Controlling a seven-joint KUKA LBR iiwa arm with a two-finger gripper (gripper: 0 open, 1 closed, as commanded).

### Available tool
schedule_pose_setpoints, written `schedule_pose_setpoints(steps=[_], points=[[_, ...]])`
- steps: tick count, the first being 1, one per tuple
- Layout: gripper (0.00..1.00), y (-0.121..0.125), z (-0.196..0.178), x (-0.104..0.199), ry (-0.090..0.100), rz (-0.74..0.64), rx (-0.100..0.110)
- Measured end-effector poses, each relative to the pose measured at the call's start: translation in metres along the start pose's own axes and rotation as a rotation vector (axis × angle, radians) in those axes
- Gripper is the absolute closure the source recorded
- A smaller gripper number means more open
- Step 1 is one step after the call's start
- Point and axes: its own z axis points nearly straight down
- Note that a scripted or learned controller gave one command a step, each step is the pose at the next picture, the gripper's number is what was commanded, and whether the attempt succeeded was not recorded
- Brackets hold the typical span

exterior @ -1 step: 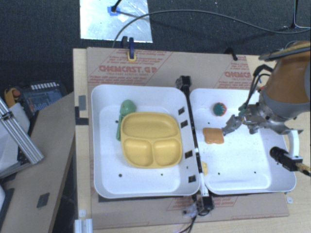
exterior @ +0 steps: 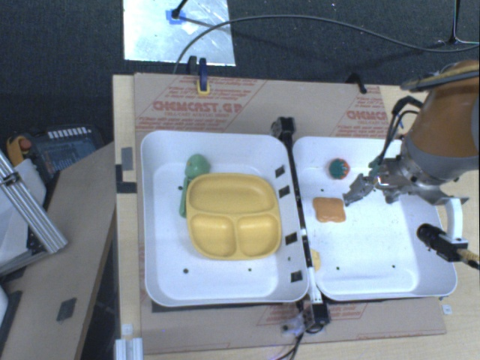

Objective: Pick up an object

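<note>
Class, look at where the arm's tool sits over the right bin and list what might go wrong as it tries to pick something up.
1. The tool sits just right of the flat orange piece; a piece lying that low may slip out of a pinch.
2. The small green-and-red ball close by could roll if nudged.
3. The orange piece lies near the bin divider, so a push could wedge it there.

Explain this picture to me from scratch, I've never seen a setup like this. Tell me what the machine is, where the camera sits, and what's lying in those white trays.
One camera looks down at a slant on a bench. The grey-and-orange robot arm reaches in from the right; its gripper hangs over the right bin, beside an orange piece and not holding it. A small round green-and-red object lies further back. The left bin holds a yellow divided tray and a green utensil partly under it.
</note>
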Motion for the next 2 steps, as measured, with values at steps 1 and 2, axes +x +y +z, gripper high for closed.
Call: schedule_pose_setpoints(steps=[1,2], points=[[0.0,-0.004,0.061,-0.003,0.001,0.003,0.004],[0.0,0.0,0.122,0.003,0.001,0.002,0.004]])
